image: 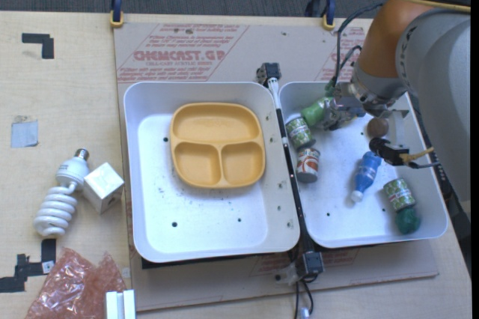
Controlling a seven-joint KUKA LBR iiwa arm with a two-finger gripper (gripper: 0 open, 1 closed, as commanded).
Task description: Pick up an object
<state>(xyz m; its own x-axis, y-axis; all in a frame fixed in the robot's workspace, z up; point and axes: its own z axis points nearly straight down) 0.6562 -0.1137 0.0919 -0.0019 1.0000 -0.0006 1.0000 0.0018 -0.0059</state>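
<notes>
The right bin [352,231] holds several small items. A green object [316,112] lies at its back left, a green-labelled can [299,132] just in front of it, and a red-and-white can [307,165] beside the divider. Further right are a blue bottle [365,174], a green-capped bottle [401,199] and a small brown object [378,126]. My gripper [340,111] reaches in from the right and sits low, directly against the right side of the green object. The wrist hides how the gripper meets it.
A yellow divided plate [218,144] lies in the left bin [194,235]. On the bench to the left are a spiral light bulb [60,198], a white cube [103,185] and a red mesh bag [71,286]. The arm's body [441,63] covers the right bin's far right corner.
</notes>
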